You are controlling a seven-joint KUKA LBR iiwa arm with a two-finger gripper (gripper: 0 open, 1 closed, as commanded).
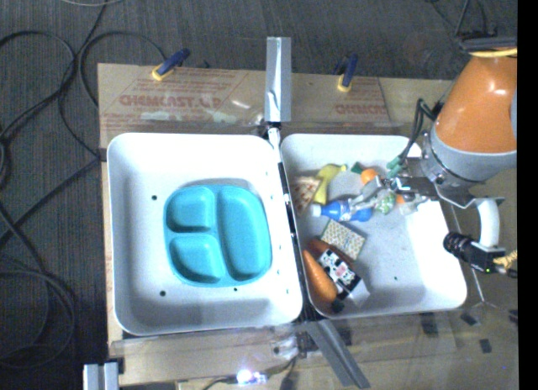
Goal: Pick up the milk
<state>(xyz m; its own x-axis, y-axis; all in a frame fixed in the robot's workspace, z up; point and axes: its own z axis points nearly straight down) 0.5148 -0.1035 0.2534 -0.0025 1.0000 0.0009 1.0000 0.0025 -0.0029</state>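
The milk [341, 276] is a small carton with black and white patches. It lies on its side near the front left of the right bin [420, 271], against an orange carrot-like piece [314, 272]. My gripper [382, 196] hangs over the back middle of that bin, among small toys. It is well behind the milk and to its right, and not touching it. A blue bottle [337, 209] lies just left of the gripper's tip.
Around the gripper lie a yellow piece [329, 177], a small orange piece [368, 176] and a tan checked wafer [344, 238]. The left bin [134, 178] holds a blue divided plate [220, 233]. A metal strip [278, 77] stands behind the bins.
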